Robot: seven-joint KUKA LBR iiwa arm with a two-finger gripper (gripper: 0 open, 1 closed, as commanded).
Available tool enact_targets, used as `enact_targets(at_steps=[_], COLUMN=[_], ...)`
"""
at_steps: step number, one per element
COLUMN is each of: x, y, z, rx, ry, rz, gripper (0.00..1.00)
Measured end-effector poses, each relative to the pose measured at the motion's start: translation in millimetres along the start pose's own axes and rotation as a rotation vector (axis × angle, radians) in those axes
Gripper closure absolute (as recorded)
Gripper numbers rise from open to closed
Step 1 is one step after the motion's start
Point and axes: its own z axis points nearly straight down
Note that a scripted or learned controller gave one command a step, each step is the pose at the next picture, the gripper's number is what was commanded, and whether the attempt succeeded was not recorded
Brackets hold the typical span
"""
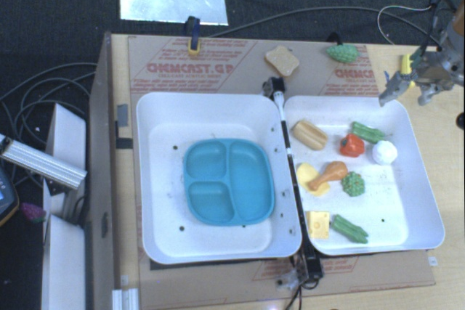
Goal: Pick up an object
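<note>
The right bin (418,192) holds several toy foods: a hot dog bun (309,134), a red pepper (352,146), a green pod (367,132), a white ball (384,152), a drumstick (328,176), broccoli (354,184), a cheese wedge (317,223) and a green cucumber (349,229). My gripper (404,97) hovers above the bin's far right corner, open, with nothing between its fingers. It stands apart from all the foods; the green pod and white ball are the closest.
The left bin (160,156) carries a blue divided plate (227,180). A bread slice (282,60) and a green leafy toy (341,52) lie on the cardboard behind the bins. Cables run along the far side, and a clamp (193,36) sits at the back edge.
</note>
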Motion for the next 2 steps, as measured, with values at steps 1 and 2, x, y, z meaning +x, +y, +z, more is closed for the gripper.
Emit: enact_targets(at_steps=[1, 2], x=[-10, 19], y=[35, 9], z=[109, 180], rx=[0.005, -0.007], ry=[0.001, -0.001], rz=[-0.002, -0.003], gripper=[0.0, 0.0])
